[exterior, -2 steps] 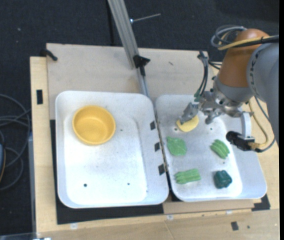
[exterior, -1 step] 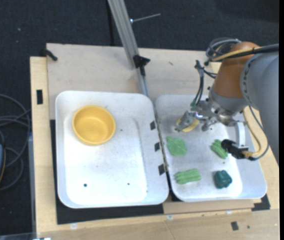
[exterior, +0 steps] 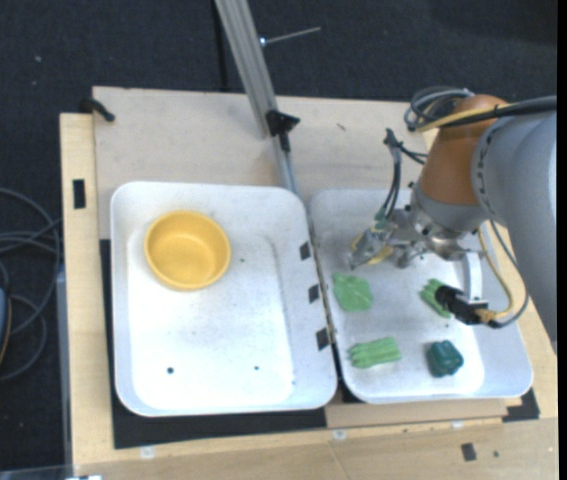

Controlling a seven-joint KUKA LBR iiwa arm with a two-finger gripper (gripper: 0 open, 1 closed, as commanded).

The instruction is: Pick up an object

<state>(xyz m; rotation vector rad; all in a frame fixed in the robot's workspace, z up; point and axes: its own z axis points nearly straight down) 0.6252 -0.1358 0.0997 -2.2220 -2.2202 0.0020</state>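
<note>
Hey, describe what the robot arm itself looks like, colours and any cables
The arm is a thick, rounded grey body with an orange band above the wrist. Thin dark cables loop around the wrist, and one runs to a small yellow-tipped fitting. The gripper is small, metallic grey.
</note>
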